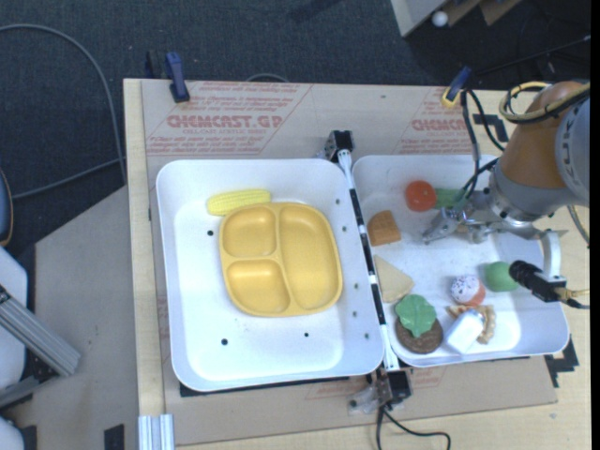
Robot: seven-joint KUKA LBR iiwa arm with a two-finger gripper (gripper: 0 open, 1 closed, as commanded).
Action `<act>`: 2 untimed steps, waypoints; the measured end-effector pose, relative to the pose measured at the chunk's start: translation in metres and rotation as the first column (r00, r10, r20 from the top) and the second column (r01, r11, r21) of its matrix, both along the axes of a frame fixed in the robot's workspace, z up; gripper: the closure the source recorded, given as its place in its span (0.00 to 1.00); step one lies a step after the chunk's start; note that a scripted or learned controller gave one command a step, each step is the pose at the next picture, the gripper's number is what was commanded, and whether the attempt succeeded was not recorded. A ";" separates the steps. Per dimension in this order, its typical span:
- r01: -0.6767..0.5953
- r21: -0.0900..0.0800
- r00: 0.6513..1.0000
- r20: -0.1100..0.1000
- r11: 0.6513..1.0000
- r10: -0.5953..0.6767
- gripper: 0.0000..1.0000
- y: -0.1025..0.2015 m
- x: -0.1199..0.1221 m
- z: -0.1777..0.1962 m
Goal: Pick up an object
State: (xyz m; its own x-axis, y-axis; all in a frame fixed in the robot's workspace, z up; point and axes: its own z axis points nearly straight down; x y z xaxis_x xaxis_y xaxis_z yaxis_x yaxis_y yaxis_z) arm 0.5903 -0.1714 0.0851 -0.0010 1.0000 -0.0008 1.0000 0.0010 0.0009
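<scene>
My gripper (450, 225) hangs low over the middle of the right bin (553, 331), reaching in from the right under the orange-banded wrist. Just beyond it lies an orange-red ball (420, 195), with a green piece (448, 196) beside that. A brown bread chunk (382, 228) sits to the gripper's left. Nearer the front lie a tan wedge (395, 278), a green broccoli top on a brown disc (417, 320), a white and red ball (464, 289), a green lump (497, 276) and a white piece (466, 332). I see nothing held.
The left bin (187, 345) holds a yellow divided plate (279, 257) and a yellow corn cob (238, 201) behind it. A black divider rail (361, 242) runs between the bins. Cables trail at the right of the bench.
</scene>
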 end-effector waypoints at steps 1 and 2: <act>0.000 0.003 1.000 -0.005 1.000 0.000 0.00 0.035 0.065 -0.001; -0.001 -0.001 1.000 0.002 1.000 0.001 1.00 0.035 0.067 0.012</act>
State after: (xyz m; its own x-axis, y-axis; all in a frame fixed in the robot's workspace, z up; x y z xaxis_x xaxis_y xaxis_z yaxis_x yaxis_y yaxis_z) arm 0.6578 -0.1369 0.0966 -0.0025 1.0000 -0.0020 1.0000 0.0025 0.0033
